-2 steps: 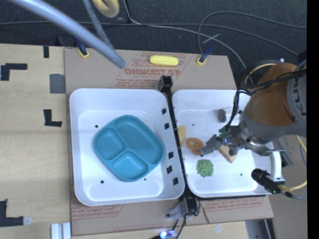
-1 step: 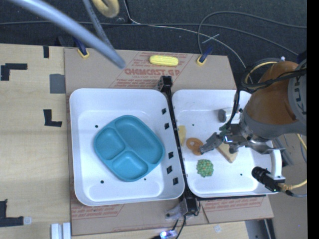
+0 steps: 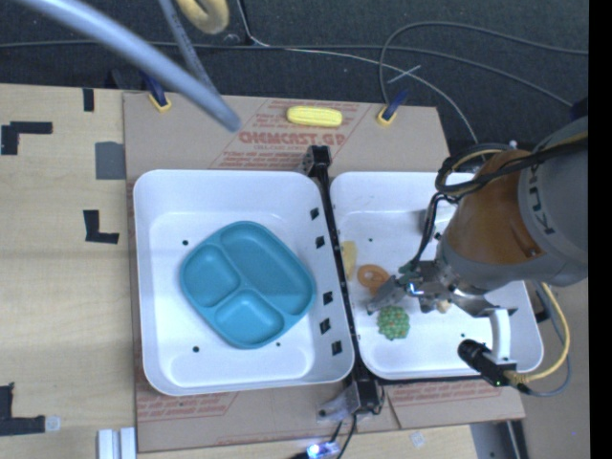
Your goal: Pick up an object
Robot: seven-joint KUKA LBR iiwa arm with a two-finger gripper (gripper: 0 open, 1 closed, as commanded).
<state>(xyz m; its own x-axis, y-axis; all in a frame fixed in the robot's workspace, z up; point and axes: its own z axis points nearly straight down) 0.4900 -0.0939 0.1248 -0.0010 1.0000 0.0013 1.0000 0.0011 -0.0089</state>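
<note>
- The arm (image 3: 521, 223) reaches in from three o'clock and hangs over the right bin (image 3: 382, 194), its grey and orange bulk covering much of that bin's right half.
- The left bin (image 3: 158, 208) holds a blue tray (image 3: 247, 283) with three compartments; it looks stiff and smooth, wide and flat, a poor fit for a two-finger grasp, so it is not the likely pick.
- The gripper (image 3: 413, 293) sits low in the right bin, at about nine o'clock from the wrist. How far it is open cannot be told, for the parts blur together, and nothing can be seen held in it.
- A green lump (image 3: 393, 323) lies just at seven o'clock from the gripper, close to it, perhaps touching. It looks knobbly, light and probably soft or rubbery; a grasp across its middle should hold, as the bumps give purchase.
- An orange piece (image 3: 372, 276) lies at ten o'clock from the gripper, just beside it. It appears small, smooth and light, likely to slip unless pinched across its narrow width.
- A pale yellow bit (image 3: 349, 254) rests against the divider, at ten o'clock from the orange piece; too near the wall for an easy grasp.
</note>
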